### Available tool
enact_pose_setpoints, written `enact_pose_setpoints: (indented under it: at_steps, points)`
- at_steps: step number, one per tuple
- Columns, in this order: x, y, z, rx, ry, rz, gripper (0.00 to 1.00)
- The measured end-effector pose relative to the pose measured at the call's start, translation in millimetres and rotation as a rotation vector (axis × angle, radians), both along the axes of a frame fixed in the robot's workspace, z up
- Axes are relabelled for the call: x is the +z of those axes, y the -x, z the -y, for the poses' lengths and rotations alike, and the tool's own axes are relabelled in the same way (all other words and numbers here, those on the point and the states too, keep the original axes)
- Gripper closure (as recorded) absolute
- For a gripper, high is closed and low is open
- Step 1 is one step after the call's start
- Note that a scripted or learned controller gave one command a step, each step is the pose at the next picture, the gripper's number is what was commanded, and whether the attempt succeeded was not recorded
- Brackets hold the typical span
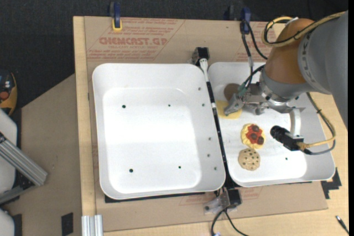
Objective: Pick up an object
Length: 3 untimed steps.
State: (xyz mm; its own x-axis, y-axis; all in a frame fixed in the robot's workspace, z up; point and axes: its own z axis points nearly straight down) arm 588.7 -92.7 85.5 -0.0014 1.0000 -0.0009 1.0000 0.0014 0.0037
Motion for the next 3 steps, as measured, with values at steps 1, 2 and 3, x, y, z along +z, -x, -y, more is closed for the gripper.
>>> enact_pose_setpoints:
  at_steps: [1, 2, 3]
  points:
    - [0.3, -66.1, 8.6, 0.001, 0.001, 0.003, 0.00]
    - [11.0, -64.3, 8.3, 0.001, 0.001, 0.001, 1.00]
    - [106.7, -80.8, -59.6, 0.007, -0.002, 0.009, 1.00]
